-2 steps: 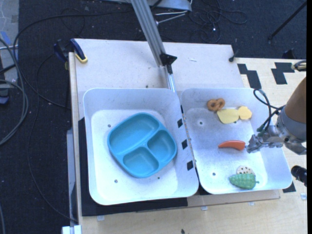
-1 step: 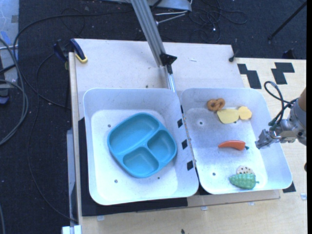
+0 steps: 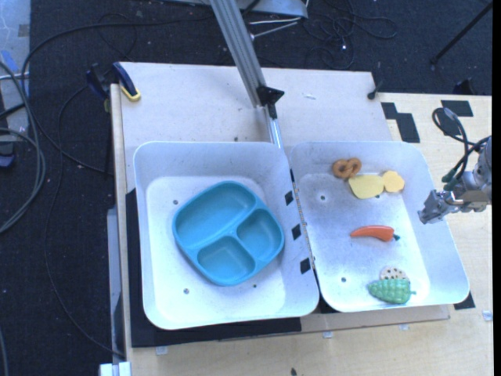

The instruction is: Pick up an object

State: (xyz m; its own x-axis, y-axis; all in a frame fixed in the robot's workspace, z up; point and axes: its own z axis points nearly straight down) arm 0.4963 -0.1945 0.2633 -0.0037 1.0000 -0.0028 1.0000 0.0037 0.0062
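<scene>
A blue divided tray (image 3: 228, 242) filled the left bin (image 3: 156, 288). In the right bin (image 3: 438, 269) lay a yellow piece (image 3: 374, 185), green corn (image 3: 391, 290), an orange carrot (image 3: 373, 233) and a pretzel (image 3: 345, 168). The gripper (image 3: 432, 208) hovered at that bin's right rim, carrot nearest.

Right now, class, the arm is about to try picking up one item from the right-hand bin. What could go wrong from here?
1. The end effector sits at the right bin's rim, so coming down from there it might hit the wall.
2. The pretzel touches the yellow piece, so a grasp may nudge or catch both.
3. The carrot lies flat and thin, so the fingers may slip off it.
</scene>
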